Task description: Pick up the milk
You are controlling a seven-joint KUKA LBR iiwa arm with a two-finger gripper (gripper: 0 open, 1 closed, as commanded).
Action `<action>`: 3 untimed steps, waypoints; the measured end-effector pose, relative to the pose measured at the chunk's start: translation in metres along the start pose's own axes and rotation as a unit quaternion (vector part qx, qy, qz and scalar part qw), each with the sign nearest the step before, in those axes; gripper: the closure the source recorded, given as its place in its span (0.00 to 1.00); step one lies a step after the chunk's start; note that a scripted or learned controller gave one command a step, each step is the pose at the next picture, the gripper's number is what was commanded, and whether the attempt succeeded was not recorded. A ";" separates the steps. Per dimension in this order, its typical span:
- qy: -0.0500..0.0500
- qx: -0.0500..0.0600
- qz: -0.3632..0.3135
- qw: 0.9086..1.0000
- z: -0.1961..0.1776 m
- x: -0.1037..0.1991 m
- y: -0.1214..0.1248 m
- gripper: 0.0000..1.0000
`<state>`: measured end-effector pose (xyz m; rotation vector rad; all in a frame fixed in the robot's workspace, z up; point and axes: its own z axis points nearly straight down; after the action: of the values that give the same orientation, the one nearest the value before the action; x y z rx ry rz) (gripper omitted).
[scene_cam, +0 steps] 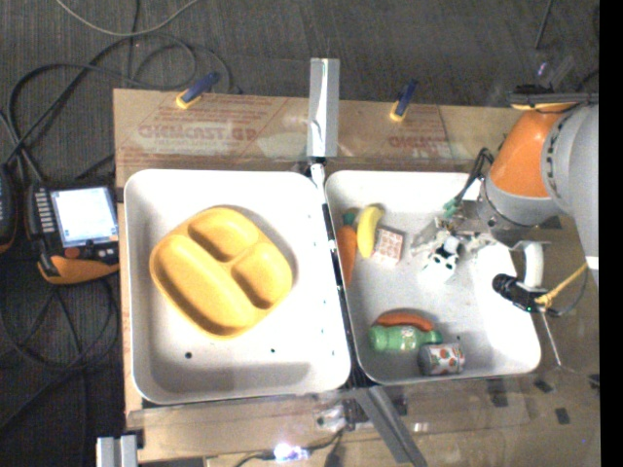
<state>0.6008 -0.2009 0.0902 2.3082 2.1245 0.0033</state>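
Observation:
The milk (446, 256) is a small white carton with black cow spots, standing in the right bin (506, 358) near its upper right part. My gripper (452, 238) hangs right over it, reaching in from the right below the orange wrist band. Its fingers are spread to the carton's left and right, open, and the carton shows just beneath and between them. I see no grip on the carton, and its top is partly hidden by the gripper.
The right bin also holds a banana (368, 230), a carrot (347, 251), a small pink box (389, 244), a green bottle (397, 339), a red item (404, 319) and a can (441, 359). A yellow divided plate (222, 270) lies in the left bin (156, 358).

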 end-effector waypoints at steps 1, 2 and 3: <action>0.000 -0.001 -0.001 1.000 -0.008 0.001 0.001 1.00; 0.000 0.003 -0.025 1.000 -0.077 -0.001 0.053 1.00; 0.000 0.005 -0.049 0.999 -0.080 0.038 -0.004 1.00</action>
<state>0.5996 -0.1626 0.1701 2.2065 2.2393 -0.0063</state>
